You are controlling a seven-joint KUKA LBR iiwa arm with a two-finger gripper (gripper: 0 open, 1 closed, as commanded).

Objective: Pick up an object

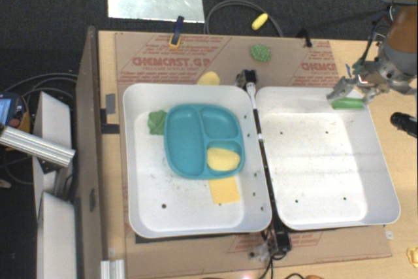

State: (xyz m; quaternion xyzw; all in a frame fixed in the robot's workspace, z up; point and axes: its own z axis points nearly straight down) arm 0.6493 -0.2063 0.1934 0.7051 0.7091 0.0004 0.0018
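Found gripper (353, 92) at 2 o'clock of the view, over the far rim of the right bin (366, 206). Read fingers as spread, not pinching anything. Spotted green stick (347, 103) just under the fingertips, lying across that bin's 1 o'clock corner, roughly along the 3-to-9 line. Couldn't tell whether tips touched it or sat just above. Took that stick as the target, being nearest. Judged step in hand as final descent and close. To do it well: needed fingers straddling the stick's short axis, one at its 12 o'clock side and one at its 6 o'clock side, centred on its middle rather than an end. Needed descent stopped just short of the bin floor, since the rim wall sat close at 12 o'clock and could catch the far finger. Needed a full close before any lift, then a straight-up lift to check it came along. Flagged risk: thin, probably light part, likely to roll or skid toward the wall if clipped by one finger first. Noted other candidates well apart in the left bin (140, 206): teal divided plate (189, 140) with a yellow lump (223, 159) in its 4 o'clock compartment, yellow slice (225, 191) at the plate's 6 o'clock, green leaf (157, 121) at its 9 o'clock. Ignored those.
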